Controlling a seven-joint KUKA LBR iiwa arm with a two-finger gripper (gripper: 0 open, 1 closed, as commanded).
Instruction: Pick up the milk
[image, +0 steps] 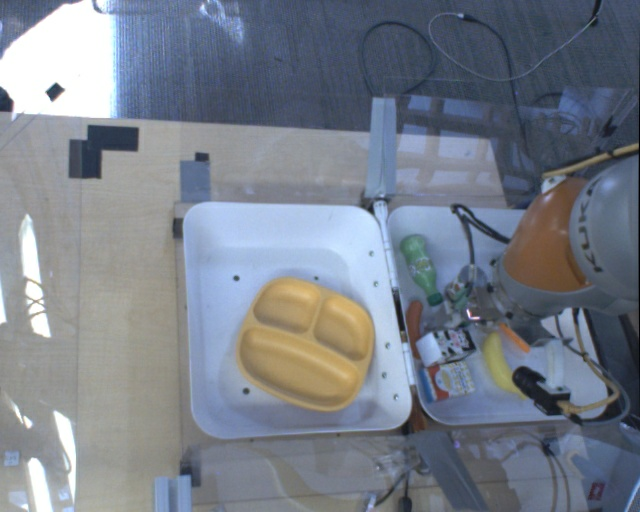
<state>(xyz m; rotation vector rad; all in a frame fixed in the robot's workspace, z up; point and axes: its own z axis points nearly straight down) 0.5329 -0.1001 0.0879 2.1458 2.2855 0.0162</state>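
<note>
The gripper (468, 300) hangs low over the right bin (480, 413), its metal tip among cables. The view is too small and cluttered there to tell whether it is spread or closed, and nothing can be seen held in it.

Just toward the camera from the tip lies the milk carton (448, 364). It is small, white with blue and red print, and appears to lie on its side on the bin floor. It is close to the tip but looks apart from it, so the pick seems not yet made.

The carton is crowded. A banana (497, 362) lies just beside it on the arm's side, with an orange carrot-like piece (516, 339) above that. A reddish sausage (413, 322) lies along the bin's inner wall on the other side. Beyond the tip, a green bottle (420, 263) lies toward the far corner.

Well apart, in the left bin (200, 300), is a yellow divided plate (305, 342).

The likely failures come from this crowding. A descent slightly off toward the arm could catch the banana instead. A flat-lying carton may also offer too shallow an edge, so a closing grip could slide off or push it against the sausage.
</note>
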